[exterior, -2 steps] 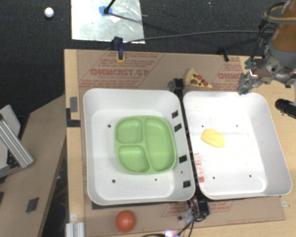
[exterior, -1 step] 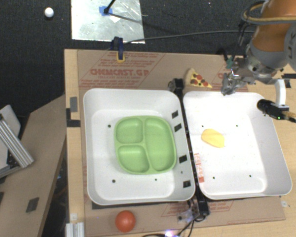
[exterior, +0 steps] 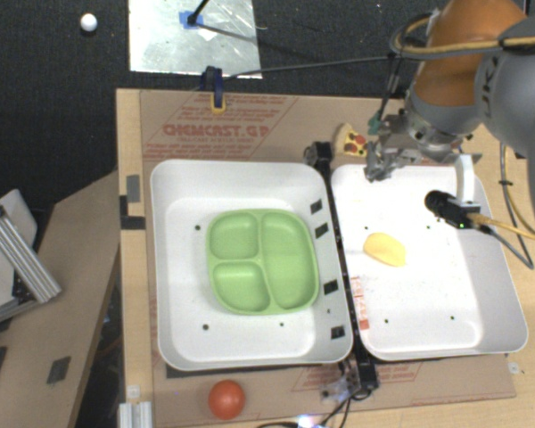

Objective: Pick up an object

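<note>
Cardboard-topped bench, two white bins side by side; nothing picked yet.

Left bin [exterior: 174, 239] holds a green tray [exterior: 260, 261] w/ 3 wells; right bin [exterior: 481, 310] holds a yellow lump [exterior: 385, 249], lying loose near the bin's middle, that's my likely target; my claw [exterior: 377, 166] hangs over the right bin's far-left corner, well apart from the lump, up and to its left in view; can't tell how wide it stands, too small and dark vs. the wrist, but nothing seen in it; a red ball [exterior: 226, 399] sits on the bench outside the bins, near edge; as I judge it, task is at the start: approach, descent, grip and lift all left to do; first need is to shift toward the lump, then drop onto it.
</note>
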Controlling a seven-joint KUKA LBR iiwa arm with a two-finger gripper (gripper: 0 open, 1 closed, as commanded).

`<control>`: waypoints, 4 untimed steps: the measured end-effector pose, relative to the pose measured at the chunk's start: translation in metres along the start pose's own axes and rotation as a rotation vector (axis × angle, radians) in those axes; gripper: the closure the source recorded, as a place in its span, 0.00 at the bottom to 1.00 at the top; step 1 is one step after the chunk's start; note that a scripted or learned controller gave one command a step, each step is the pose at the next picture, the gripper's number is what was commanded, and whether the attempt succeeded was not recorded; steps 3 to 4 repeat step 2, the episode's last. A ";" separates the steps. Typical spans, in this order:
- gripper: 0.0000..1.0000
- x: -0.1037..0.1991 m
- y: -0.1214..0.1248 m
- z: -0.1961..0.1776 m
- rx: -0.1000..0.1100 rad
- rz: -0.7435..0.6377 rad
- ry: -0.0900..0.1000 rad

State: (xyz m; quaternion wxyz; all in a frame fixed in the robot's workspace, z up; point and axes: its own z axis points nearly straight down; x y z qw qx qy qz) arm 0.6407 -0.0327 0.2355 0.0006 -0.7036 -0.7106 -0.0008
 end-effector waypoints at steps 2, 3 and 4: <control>1.00 0.111 -0.021 -0.008 0.000 0.001 -0.001; 1.00 0.111 -0.021 -0.008 0.000 0.001 -0.001; 1.00 0.111 -0.021 -0.008 0.000 0.001 -0.001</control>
